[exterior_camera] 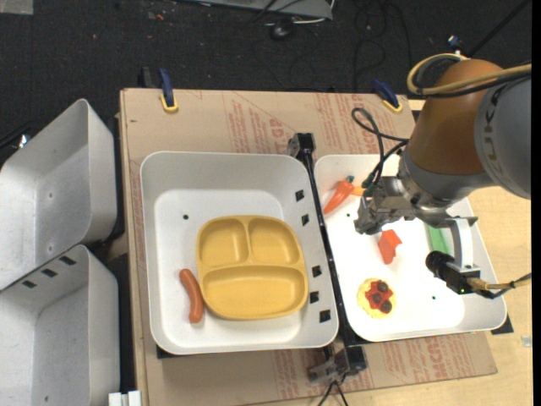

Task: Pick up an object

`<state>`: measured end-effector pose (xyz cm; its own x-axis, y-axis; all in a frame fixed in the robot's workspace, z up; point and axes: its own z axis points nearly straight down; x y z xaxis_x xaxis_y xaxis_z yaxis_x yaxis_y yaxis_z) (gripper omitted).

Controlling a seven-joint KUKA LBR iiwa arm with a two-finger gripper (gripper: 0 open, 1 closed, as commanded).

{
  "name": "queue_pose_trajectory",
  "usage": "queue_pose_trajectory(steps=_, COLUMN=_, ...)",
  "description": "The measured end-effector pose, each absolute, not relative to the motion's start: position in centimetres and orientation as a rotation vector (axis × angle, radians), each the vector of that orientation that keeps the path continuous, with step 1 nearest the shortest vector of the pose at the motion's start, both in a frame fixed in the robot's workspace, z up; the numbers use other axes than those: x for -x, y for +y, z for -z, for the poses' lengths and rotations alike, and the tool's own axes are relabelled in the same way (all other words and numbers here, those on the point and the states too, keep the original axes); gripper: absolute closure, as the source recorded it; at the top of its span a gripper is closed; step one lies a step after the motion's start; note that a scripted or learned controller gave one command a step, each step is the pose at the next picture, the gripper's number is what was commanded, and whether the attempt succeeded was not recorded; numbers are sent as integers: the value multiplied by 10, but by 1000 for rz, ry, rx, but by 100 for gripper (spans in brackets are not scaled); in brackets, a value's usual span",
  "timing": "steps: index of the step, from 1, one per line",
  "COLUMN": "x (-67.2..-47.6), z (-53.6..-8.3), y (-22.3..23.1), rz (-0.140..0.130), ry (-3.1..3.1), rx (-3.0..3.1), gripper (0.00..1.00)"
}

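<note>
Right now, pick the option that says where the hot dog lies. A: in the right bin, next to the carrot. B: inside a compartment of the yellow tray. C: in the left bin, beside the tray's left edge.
C: the hot dog lies on the floor of the left bin, alongside the left edge of the yellow tray, not in its compartments.

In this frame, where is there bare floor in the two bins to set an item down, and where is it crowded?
Left bin: bare along the far wall, beyond the yellow tray; the sausage fills the near-left side. Right bin: crowded around the gripper by the carrot and red piece; bare at the near-left corner beside the pizza toy.
</note>
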<state>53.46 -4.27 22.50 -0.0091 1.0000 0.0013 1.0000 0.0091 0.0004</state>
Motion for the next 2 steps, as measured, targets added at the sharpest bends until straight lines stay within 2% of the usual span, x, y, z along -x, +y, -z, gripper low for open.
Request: queue_pose_trajectory(steps=2, x=-559, z=-220, y=81, rz=4, ry=-2232, rx=2211, gripper=100)
